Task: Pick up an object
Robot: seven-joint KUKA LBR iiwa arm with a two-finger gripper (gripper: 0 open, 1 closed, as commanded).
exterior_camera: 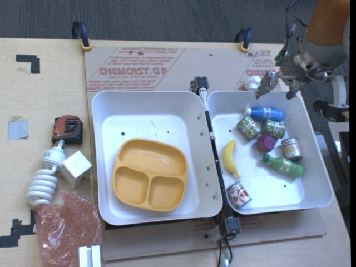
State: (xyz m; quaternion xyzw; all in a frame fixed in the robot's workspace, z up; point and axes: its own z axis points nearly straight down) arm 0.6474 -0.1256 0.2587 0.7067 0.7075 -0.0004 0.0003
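Overhead, the gripper (277, 88) hangs at the two o'clock part of the view, above the far rim of the right bin (318, 166). Its two dark fingers (263, 87) are spread wide apart with nothing between them. The grey wrist and the orange band rise toward the one o'clock corner.

Just below the gripper, toward six o'clock from it, lies a blue bottle (266, 113) on its side. At seven o'clock of that bottle sits a green can (248, 127), and a second green can (273, 128) lies just beside it. A purple ball (266, 143) rests at six o'clock of the two cans, touching or nearly touching them. A silver tin (290, 148) stands at three o'clock of the ball, and a green bottle (283, 166) lies tilted just below the tin. A banana (230, 158) lies toward the nine o'clock side of this bin, apart from the cluster, and a red-and-white can (238, 194) sits in the seven o'clock corner.

The left bin (105, 166) holds a yellow divided tray (149, 174). Outside the bins, at nine o'clock of the view, rest a tape measure (67, 129), a white spiral bulb (44, 178), a white cube (77, 166) and a pinkish plastic bag (65, 227).
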